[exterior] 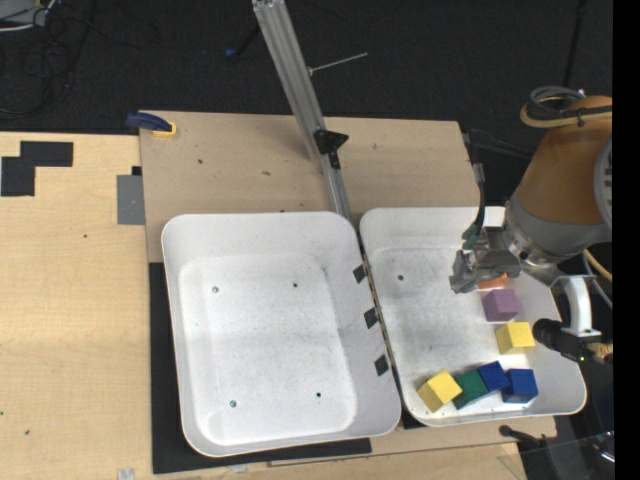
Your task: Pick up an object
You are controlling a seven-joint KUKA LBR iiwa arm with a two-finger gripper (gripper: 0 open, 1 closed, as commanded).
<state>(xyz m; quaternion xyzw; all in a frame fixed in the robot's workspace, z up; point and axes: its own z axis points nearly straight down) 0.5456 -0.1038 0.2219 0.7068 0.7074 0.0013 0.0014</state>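
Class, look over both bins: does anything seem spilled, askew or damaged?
Nothing stands out. The blocks lie loosely clustered inside the right bin, none spilled, and the gripper hangs over an orange block.

Grey arm (560,230); orange band; metal pincer (478,271)

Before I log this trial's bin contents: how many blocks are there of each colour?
Purple: 1
Yellow: 2
Green: 1
Blue: 2
Orange: 1, partly hidden under the gripper
Total: 7, all in the right bin
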